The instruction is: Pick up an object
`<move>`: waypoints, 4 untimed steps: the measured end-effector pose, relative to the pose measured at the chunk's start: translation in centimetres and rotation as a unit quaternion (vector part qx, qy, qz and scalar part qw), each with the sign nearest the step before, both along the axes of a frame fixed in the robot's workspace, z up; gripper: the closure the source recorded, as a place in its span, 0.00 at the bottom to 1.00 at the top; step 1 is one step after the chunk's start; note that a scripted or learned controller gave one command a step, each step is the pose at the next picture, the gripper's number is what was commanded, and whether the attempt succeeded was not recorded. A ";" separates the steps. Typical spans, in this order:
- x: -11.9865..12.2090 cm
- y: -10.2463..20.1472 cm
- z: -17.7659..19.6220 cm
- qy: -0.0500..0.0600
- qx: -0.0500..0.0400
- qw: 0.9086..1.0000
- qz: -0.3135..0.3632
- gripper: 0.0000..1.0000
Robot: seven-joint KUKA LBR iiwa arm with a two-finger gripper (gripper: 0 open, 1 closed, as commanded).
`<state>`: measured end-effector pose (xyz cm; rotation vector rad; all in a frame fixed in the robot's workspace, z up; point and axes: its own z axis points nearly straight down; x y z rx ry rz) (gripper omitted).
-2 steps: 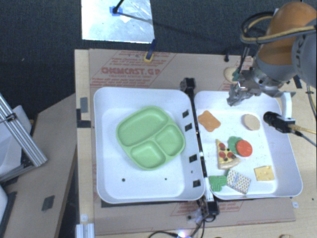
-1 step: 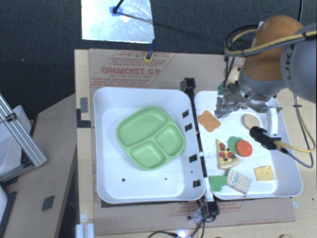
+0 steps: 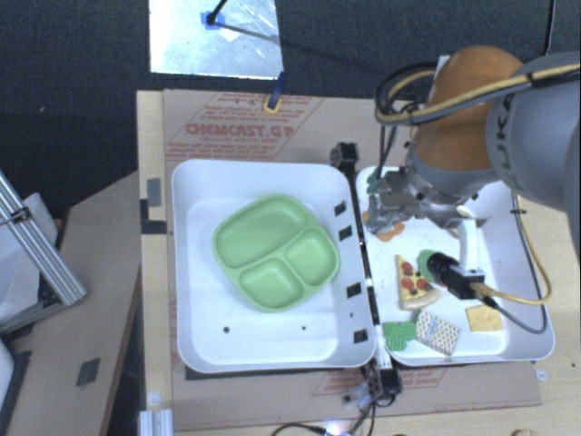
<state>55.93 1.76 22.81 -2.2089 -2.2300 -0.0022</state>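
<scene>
Arm reaches in from the right edge of the tabletop (image 3: 100, 243). Gripper (image 3: 382, 209) sits low over the far-left corner of the right bin (image 3: 531, 330), close to the divider between the two bins. Gripper state: cannot tell, the wrist body hides it. Nothing visibly held.

Right bin contents:
- orange piece (image 3: 390, 232), flat on the bin floor, just beside and partly under the gripper on its near side; contact cannot be told.
- pizza slice (image 3: 413, 282), toy, lying flat mid-bin, nearer the tabletop's near edge than the orange piece.
- patterned packet (image 3: 438, 332), near edge of bin, just beside the crust end of the pizza slice.
- green piece (image 3: 398, 334), near-left corner of bin, touching or almost touching the packet.
- yellow square (image 3: 483, 319), to the right of the packet, apart from it.

Left bin (image 3: 209, 339): one green divided plate (image 3: 275, 251), three compartments, upright, roughly centred.

Both bins rest on a lettered cardboard sheet (image 3: 241, 121) on the tabletop.
</scene>
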 end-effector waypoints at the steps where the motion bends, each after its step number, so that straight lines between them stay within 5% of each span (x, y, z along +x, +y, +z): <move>1: -1.6 4.0 -1.0 0.000 0.000 1.000 -0.001 1.00; 4: -2.1 3.0 -1.4 0.000 -0.002 1.000 -0.005 1.00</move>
